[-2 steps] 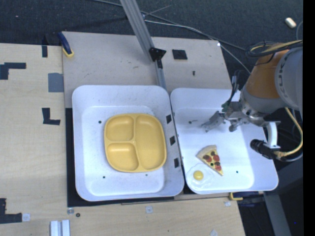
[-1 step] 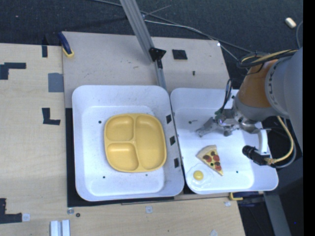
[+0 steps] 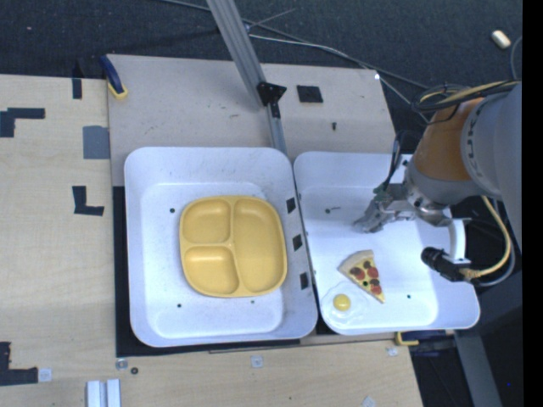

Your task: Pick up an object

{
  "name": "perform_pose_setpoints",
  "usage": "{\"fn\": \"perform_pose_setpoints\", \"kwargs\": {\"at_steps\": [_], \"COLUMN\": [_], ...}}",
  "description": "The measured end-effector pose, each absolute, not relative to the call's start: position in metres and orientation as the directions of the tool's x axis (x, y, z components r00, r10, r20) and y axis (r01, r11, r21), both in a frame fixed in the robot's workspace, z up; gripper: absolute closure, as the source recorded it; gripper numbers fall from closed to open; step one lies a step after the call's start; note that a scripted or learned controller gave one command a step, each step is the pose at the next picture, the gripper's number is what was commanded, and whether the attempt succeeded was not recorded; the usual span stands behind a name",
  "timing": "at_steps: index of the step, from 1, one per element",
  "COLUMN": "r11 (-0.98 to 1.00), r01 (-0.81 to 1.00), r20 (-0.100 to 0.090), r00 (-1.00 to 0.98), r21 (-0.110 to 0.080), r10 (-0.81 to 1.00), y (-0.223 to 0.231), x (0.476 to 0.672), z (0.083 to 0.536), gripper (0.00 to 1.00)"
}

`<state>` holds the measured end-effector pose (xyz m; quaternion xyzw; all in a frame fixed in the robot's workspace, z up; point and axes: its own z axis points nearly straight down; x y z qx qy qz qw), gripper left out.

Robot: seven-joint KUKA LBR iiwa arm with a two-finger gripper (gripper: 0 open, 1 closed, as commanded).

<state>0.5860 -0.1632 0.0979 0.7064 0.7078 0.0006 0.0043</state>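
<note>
- In the right bin we see two candidates for the pick: a toy pizza slice lying flat near the middle of the floor, its point toward 5 o'clock, and a small yellow round piece just beside it at 7 o'clock, close to the bin's near-left corner; the two lie near each other but apart, so either could be taken without the other, in our judgement.
- The pincer sits low over the same bin at about 12 o'clock from the slice, apart from it; nothing lies between its tips, so we judge it carries nothing; whether its tips are wide or narrow we cannot tell, since the blur and the slant hide the gap.
- The arm reaches in from 3 o'clock, its orange band above the wrist; the wrist tilts down toward the bin floor, which we read as a stance for a top-down grab.
- We judge the pick not yet done; the next move calls for a shift toward 6 o'clock to stand over the slice; the slice is thin and flat, so the tips may slide off.
- The left bin at 9 o'clock holds a yellow divided plate, centred and well apart from the pincer.
- Both bins rest side by side on the counter.
</note>
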Motion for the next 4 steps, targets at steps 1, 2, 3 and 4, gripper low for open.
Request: {"fn": "perform_pose_setpoints", "kwargs": {"at_steps": [1,2,3,4], "r11": [0.002,0.002,0.001,0.002], "r01": [1.0,1.0,1.0,1.0], "r20": [-0.001,-0.002,-0.002,0.0], "r00": [-0.002,-0.002,-0.001,-0.002], "r21": [0.005,0.005,0.006,0.001], "r10": [1.0,1.0,1.0,1.0], "y": [-0.164,-0.165,-0.171,-0.171], "x": [0.589,0.59,0.587,0.587], "z": [0.162,0.225,0.282,0.298], "gripper": [1.0,1.0,1.0,1.0]}}
